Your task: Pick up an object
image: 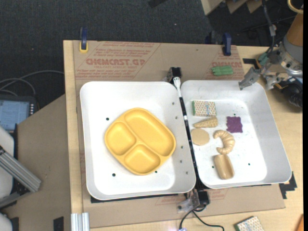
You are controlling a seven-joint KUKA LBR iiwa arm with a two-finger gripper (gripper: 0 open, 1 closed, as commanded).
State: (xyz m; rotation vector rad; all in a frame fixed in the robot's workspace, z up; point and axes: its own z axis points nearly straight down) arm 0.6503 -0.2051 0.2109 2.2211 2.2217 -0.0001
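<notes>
Claw (249, 79) up at the top right, just over the far rim of the right bin (276, 143). Fingers a little apart, nothing between them. In the right bin: a small patterned packet (204, 108), a cone-shaped wedge (205, 123), a round tan cookie (200, 137), a purple piece (234, 124), a croissant (224, 141) and a tan cup (224, 167) lying near the front. In the left bin (94, 129): a yellow tray with three sections (139, 141). On the counter (144, 61) behind the right bin: a green thing (222, 70).

Red "CHEMCAST GP" lettering marks the brown board (120, 61).
</notes>
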